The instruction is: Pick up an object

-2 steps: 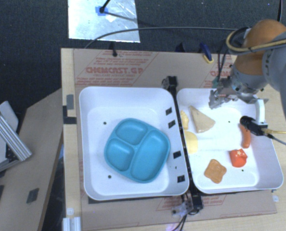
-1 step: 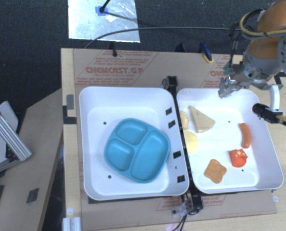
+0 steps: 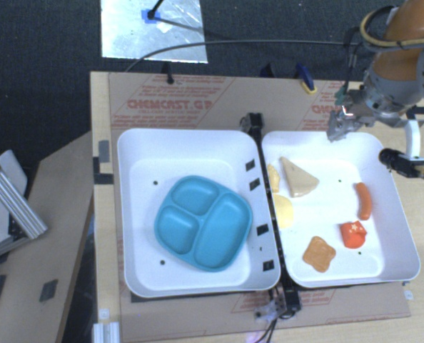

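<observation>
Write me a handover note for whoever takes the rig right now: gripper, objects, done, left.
Gripper: over the far edge of the right bin, nothing seen between its fingers; open or shut not readable from this view.
Right bin holds: cream wedge, pale yellow piece and a small pale piece by the divider, orange sausage, red piece, tan cookie-like piece.
Left bin: blue divided plate only.
Done: no pick yet; everything lies on the bin floors.
Left: choose an object, descend, grasp, lift. The cream wedge is nearest the gripper.
</observation>
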{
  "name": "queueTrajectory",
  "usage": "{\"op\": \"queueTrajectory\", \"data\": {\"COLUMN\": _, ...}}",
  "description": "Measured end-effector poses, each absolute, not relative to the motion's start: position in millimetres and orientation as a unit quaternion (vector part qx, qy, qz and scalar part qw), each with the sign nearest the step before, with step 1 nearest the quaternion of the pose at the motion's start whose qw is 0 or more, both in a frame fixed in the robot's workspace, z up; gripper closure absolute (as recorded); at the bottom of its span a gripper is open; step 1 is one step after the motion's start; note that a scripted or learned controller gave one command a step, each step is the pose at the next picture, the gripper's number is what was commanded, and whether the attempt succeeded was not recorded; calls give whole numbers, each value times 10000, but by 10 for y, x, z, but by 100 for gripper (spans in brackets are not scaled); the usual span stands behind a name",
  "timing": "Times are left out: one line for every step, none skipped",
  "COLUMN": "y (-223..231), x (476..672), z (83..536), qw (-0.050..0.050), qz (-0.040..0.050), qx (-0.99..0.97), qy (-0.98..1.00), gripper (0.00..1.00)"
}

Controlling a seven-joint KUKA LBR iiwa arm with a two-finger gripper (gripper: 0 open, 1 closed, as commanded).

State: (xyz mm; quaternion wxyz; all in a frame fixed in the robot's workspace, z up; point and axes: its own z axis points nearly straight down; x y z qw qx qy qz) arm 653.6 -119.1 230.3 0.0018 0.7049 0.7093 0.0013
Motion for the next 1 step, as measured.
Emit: {"op": "queueTrajectory", "data": {"y": -555, "x": 6573, "z": 2327, "qw": 8, "qz": 12, "qx": 7037, "qy": 7105, "gripper": 100}}
